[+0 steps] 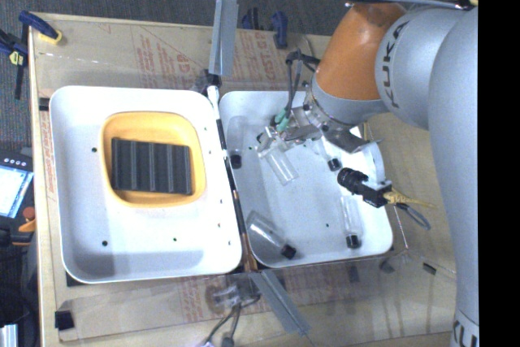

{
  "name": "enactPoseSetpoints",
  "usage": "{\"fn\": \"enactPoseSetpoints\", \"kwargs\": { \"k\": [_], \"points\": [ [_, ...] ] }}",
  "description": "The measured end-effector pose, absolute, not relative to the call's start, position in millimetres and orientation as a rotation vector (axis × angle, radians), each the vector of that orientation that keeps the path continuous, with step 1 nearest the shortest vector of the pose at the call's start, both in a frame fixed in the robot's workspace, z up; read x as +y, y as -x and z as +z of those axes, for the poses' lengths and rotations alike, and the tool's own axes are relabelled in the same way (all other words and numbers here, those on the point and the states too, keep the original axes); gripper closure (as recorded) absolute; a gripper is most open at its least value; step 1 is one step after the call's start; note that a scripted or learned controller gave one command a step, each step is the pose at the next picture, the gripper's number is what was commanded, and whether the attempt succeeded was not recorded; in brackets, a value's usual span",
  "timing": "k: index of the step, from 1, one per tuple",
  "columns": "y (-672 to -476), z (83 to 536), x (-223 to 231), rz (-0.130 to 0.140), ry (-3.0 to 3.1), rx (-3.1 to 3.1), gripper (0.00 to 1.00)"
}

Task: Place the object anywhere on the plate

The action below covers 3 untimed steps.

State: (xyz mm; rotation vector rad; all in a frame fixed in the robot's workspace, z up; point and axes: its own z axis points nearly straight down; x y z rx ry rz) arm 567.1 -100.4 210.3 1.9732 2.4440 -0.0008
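over the right bin (382, 244), the gripper (280, 144) hangs low above clear vials; its grip state is unclear. left, the yellow plate (154, 126) waits.

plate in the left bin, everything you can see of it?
The plate is a yellow-orange rounded rectangle, plastic by its look, with a raised rim. Its middle holds a dark grey ribbed panel with lengthwise grooves. It lies flat in the left bin, toward the bin's far side, resting on the bin's floor. Nothing else touches it.
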Motion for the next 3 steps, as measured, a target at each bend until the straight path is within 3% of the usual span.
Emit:
{"fn": "enactPoseSetpoints", "kwargs": {
  "k": [1,2,3],
  "points": [
    [-609.9,192,-58,-0.002,-1.835,2.552,1.00],
    [-610.9,191,-8,-0.005,-1.568,2.729,1.00],
    [-611.0,191,-8,-0.005,-1.568,2.728,0.00]
  ]
}}
